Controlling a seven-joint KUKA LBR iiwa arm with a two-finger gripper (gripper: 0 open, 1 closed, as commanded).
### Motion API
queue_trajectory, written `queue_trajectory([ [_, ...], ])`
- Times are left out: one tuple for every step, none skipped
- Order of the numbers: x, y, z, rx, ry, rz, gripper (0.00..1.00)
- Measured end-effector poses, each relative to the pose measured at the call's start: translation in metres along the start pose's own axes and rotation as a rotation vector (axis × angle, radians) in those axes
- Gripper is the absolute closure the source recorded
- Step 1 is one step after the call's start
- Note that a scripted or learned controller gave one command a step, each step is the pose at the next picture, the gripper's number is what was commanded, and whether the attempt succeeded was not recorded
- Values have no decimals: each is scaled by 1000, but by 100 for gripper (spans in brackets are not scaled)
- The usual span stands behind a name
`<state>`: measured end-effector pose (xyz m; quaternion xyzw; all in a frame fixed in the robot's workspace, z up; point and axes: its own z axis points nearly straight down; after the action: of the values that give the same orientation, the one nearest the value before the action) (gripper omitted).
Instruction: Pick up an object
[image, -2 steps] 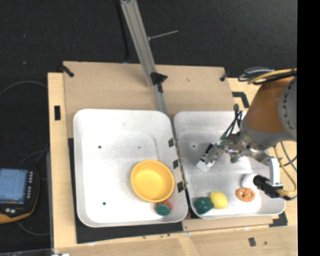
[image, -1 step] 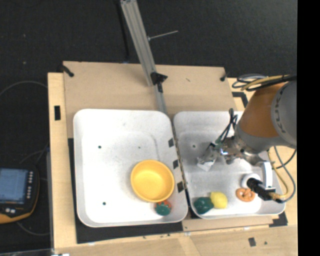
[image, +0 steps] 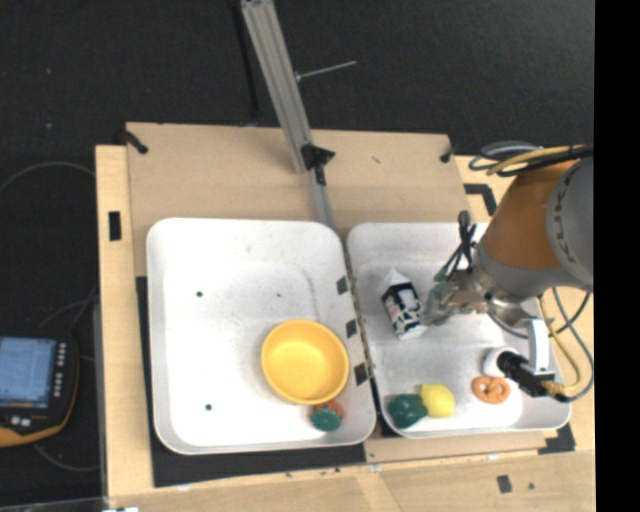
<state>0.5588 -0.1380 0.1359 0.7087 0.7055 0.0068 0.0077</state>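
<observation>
So the arm (image: 530, 235) comes in from the right w/ its orange band over the right bin (image: 455, 255), and the gripper (image: 437, 303) sits low in the middle of that bin, just right of a small white-and-black carton thing (image: 402, 308). It looks like it's touching or nearly touching the carton's right side, but I can't tell if the tool is open or closed, or if it's got hold of anything (too small and blurry there).

Rest of the right bin, along the front edge: a dark green lump (image: 405, 408), a yellow lemon-ish object (image: 437, 400) just beside it, and an orange pretzel-shaped piece (image: 490, 389) further right. Left bin (image: 200, 260) has a yellow bowl (image: 304, 360) near its front right corner, upright, w/ a small teal and orange thing (image: 326, 416) just in front of it
</observation>
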Motion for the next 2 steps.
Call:
queue_trajectory([
  [-5,8,-63,12,-1,-8,100],
  [-6,11,-115,12,0,-9,100],
])
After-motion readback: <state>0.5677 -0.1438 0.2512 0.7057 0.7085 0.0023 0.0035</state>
